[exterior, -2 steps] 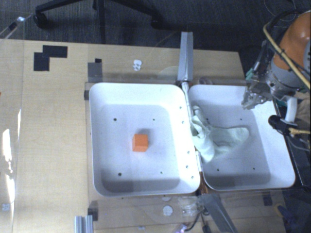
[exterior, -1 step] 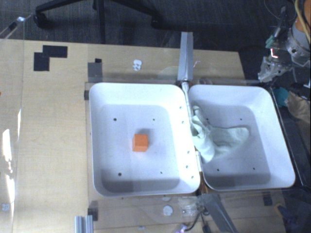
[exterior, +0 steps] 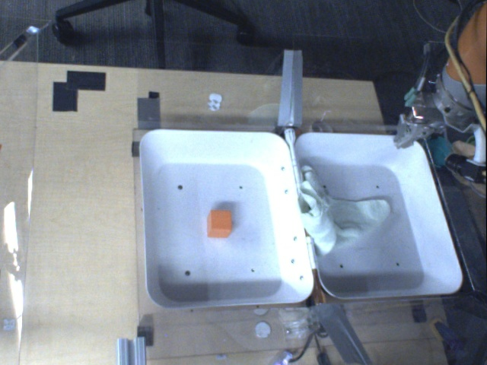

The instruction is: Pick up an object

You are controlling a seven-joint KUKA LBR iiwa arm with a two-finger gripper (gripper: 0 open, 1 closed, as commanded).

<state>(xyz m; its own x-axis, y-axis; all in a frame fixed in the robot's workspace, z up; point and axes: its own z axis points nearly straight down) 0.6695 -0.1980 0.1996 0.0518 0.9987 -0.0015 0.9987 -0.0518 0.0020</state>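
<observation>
White plastic bins sit side by side on the wooden counter, and I take the divider post between them as my landmark. Left of it, the left bin has an orange cube lying near the middle of its floor. Right of it, the right bin holds a crumpled pale cloth bunched against the wall nearest the post. As I judge it, nothing has been picked yet: both items rest on the bin floors. My gripper hangs far right of the post, over the right bin's far right corner, well apart from cloth and cube alike. I cannot tell how its fingers stand. Reach, descent, grasp and lift all remain.
</observation>
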